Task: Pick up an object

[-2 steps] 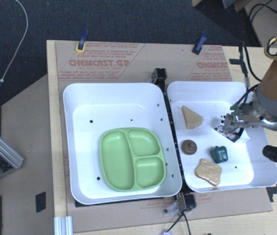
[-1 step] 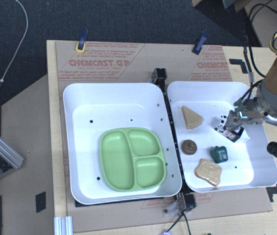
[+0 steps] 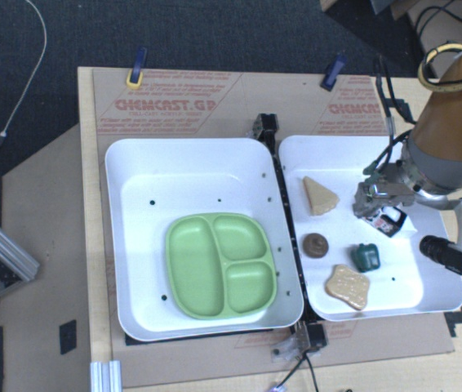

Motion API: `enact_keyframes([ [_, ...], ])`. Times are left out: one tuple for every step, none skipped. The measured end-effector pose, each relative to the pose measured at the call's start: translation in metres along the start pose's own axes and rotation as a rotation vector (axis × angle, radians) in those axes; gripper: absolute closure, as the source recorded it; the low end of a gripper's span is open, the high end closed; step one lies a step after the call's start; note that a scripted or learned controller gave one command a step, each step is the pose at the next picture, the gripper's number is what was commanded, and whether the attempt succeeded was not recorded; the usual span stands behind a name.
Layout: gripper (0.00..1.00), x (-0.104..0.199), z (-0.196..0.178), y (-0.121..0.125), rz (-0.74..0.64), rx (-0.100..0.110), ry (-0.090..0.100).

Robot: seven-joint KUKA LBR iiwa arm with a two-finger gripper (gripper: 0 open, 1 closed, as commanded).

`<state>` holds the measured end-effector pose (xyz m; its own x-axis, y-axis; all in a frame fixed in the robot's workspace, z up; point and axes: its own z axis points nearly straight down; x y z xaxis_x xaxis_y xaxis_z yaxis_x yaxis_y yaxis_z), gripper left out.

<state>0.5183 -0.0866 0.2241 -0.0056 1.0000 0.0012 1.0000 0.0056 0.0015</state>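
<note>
Two shallow white plastic bins sit side by side on a brown cardboard sheet (image 3: 215, 104) printed with red lettering that reads "CHEMCAST GP". The left bin (image 3: 133, 170) holds one smooth, pale green plate (image 3: 219, 264) with rounded corners, divided into three compartments: one long section on its left and two smaller ones on its right.

The right bin (image 3: 329, 149) holds four small objects. A tan wedge (image 3: 320, 195), triangular and matte, lies toward the far left of that bin. Nearer, just beside the divider between the bins, is a round dark brown cookie (image 3: 316, 245). Right of it sits a small dark green block (image 3: 366, 256), and nearest the front edge lies a speckled beige cracker (image 3: 348, 287) with rounded corners.

The metal gripper (image 3: 378, 207) hangs over the right bin, right of the wedge and just beyond the green block; whether its claw is wide or narrow cannot be told, and nothing is seen held in it.

Two blue clamps (image 3: 137, 66) grip the far edge of the cardboard.
</note>
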Motion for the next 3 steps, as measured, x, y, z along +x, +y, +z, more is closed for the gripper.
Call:
enact_keyframes([
  [1.00, 0.046, -0.004, -0.012, 0.000, 0.004, 0.001],
  [1.00, 0.099, 0.006, -0.021, 0.003, 0.004, 0.000],
  [1.00, 0.158, 0.011, -0.021, 0.001, 0.002, -0.001],
])
